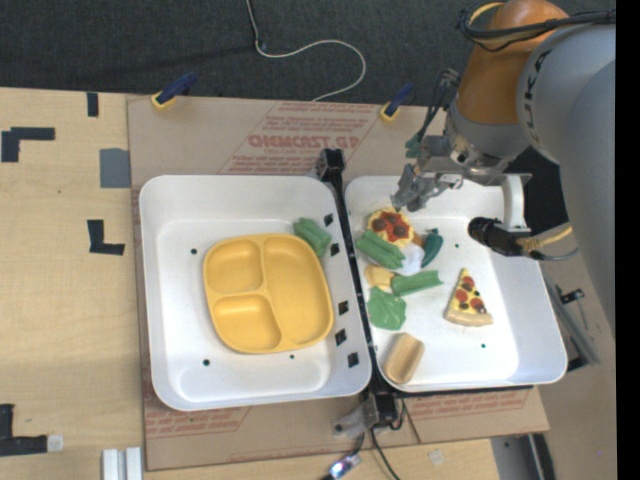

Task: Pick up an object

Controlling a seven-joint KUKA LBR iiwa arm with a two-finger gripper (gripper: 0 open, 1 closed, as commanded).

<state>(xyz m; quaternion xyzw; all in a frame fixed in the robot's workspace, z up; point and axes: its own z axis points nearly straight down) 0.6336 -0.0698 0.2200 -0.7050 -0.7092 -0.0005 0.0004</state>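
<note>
Camera view looks down on two white bins side by side on a wooden bench. The left bin [165, 268] holds a yellow plate [268, 293] with three parts in it. A green leafy toy [313, 236] lies at the plate's top right corner, close to the black divider [345, 268] between the bins.

The right bin [520, 358] holds the toy food. A round pizza toy [390, 227] with red and dark spots lies near the top left of this bin. A green pepper [431, 247] sits just beside it on the right. Below them is a messy heap: a long green pod [380, 250], something white and something yellow under it, and another green stick [416, 282]. These pieces lie on top of each other, so it is hard to tell where one ends. A flat green leaf [386, 311] lies below the heap. A pizza slice [467, 299] lies on its own further right. A tan bread roll [403, 357] sits near the bottom edge.

The grey arm [570, 78] comes in from the right, and it is so big that part of it is cut off at the picture's edge. It has an orange band [500, 53]. The gripper [412, 194] hangs over the top of the right bin, just above the round pizza toy. Its tips are dark and small and blur together, so I cannot tell how it is set, and I cannot tell if it touches the pizza toy. A black part [490, 233] of the arm hides a bit of the bin's right side.

A thin white cord [310, 48] curls on the dark floor behind the bench.
</note>
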